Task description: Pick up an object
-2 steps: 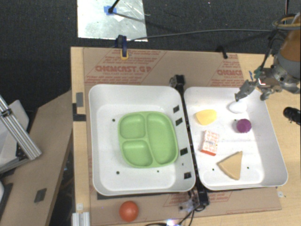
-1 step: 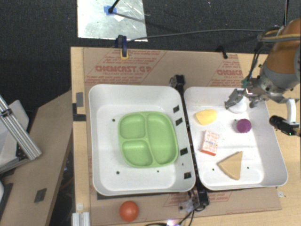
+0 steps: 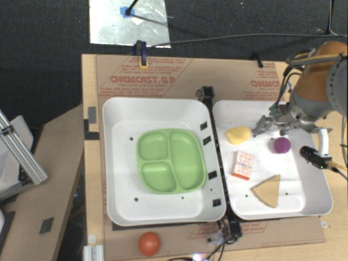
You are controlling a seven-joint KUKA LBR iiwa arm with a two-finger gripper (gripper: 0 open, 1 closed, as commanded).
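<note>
Nearest the camera, an orange ball [image 3: 149, 243] sits on the bench [image 3: 174, 69] just outside the near wall of the left bin [image 3: 117, 162]. That bin holds a green tray [image 3: 171, 160] with three compartments, lying flat near its middle. Black clips run along the seam where the two bins meet. In the right bin [image 3: 315, 197] lie four things: a tan wedge [image 3: 266, 190] near the near wall, a small white and red box [image 3: 243, 164] just far and left of the wedge, a yellow lump [image 3: 238, 135] farther still and close to the bin's left wall, and a purple ball [image 3: 281, 144] to the right of the lump. From the right, the arm [image 3: 321, 86] comes in over the far right corner of this bin, with its orange band high at the far right. Its gripper [image 3: 267, 125] hangs over the far part of the right bin, just right of the lump and just far of the purple ball, with nothing between its fingers. Whether the jaws stand apart or together I cannot tell, as the fingers blur into the wrist hardware. Far beyond the bins a blue and yellow clamp [image 3: 141, 54] grips the bench's far edge, and a silvery sheet [image 3: 129, 15] lies on the dark floor behind it.
</note>
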